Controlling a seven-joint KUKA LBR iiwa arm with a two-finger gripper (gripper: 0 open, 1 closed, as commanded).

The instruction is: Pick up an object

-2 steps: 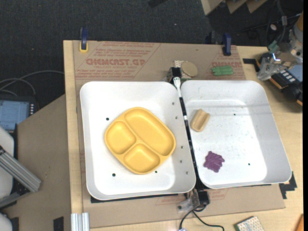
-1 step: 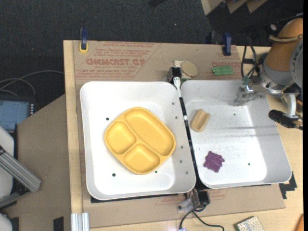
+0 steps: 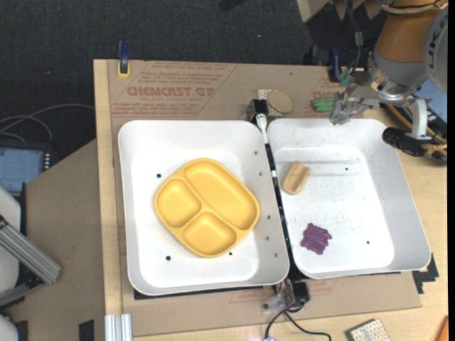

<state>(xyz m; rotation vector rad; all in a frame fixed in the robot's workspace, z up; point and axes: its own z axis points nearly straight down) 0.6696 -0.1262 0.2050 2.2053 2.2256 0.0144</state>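
Two small things lie in our right bin (image 3: 398,190): a tan block (image 3: 294,177) and a purple piece (image 3: 316,238). Our hand (image 3: 345,109) hovers at the bin's far rim; we cannot tell its state. We judge this the approach; next we must descend over one.

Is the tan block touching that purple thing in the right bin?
Apart. The camera view shows the tan block near the right bin's left wall and the purple thing lower down, with bare white floor between them.
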